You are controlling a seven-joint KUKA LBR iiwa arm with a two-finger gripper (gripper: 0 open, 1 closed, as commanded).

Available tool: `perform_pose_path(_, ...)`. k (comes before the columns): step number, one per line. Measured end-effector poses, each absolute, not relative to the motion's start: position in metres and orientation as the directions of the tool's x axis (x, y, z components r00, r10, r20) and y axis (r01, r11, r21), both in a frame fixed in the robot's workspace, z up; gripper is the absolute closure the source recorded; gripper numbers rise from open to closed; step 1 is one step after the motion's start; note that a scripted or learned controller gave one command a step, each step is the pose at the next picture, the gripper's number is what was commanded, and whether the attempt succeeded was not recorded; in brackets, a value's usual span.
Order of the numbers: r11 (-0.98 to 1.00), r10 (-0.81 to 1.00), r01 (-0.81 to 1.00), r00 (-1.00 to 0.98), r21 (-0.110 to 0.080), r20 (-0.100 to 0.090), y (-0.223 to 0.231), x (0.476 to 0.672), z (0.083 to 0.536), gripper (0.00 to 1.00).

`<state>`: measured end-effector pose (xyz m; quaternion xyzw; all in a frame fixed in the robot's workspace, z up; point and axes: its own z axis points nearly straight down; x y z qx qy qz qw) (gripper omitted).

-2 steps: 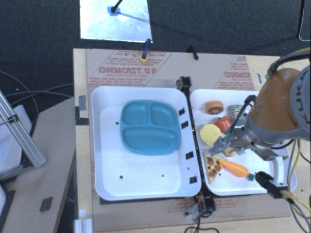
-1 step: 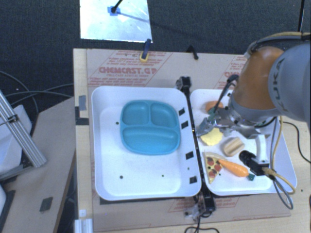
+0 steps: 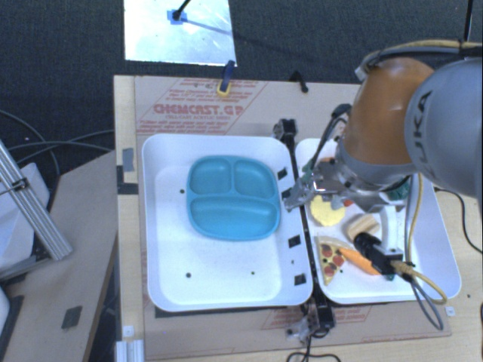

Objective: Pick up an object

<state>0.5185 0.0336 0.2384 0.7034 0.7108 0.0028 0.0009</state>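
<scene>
In the right bin (image 3: 445, 277), nearest the camera, a pizza slice (image 3: 329, 256) and a carrot (image 3: 359, 260) are seen, a yellow disc (image 3: 327, 213) just behind. The gripper (image 3: 317, 189) is positioned above; its state cannot be told. The left bin (image 3: 166, 277) is occupied by a blue divided plate (image 3: 232, 198).

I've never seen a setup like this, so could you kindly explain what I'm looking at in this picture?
One camera looks down at a slant on a bench holding two shallow white bins. The big grey machine with the orange band is a robot arm reaching in from the right; its tool is low over the right bin. The left bin holds a blue divided plate. The right bin holds toy food: a pizza slice, a carrot, a pale yellow round piece and a beige piece. I can't tell whether anything is held.
</scene>
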Motion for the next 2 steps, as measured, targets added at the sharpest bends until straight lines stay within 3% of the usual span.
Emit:
perform_pose_path(1,0.008,1.000,1.000,-0.008,0.005,0.001,0.069,0.621,0.182,0.00)
perform_pose_path(2,0.013,1.000,1.000,-0.013,0.005,0.005,0.156,0.609,0.220,0.00)
